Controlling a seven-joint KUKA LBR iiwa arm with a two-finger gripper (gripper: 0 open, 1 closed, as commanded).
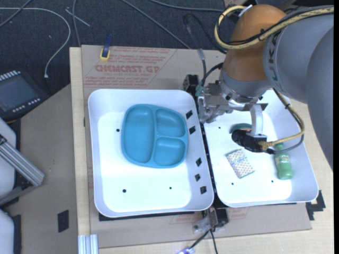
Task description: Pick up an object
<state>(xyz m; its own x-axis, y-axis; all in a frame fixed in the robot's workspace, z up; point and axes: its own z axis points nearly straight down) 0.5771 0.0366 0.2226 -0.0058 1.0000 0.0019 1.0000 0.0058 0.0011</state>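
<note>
My gripper (213,109) hangs low over the back left corner of the right bin (265,197), close to the wall shared with the left bin (103,157). The grey arm with its orange band covers much of it from above. A small white packet with a dotted pattern (240,163) lies on the right bin's floor, in front of the gripper and apart from it. A green object (284,166) lies near that bin's right side. A blue divided plate (154,135) lies in the left bin. I see nothing between the gripper and any of these.
The bins sit on a brown cardboard sheet (132,65) with red print. Loose cables run over the dark floor at the back. A metal rail (18,160) stands off the bench to the left.
</note>
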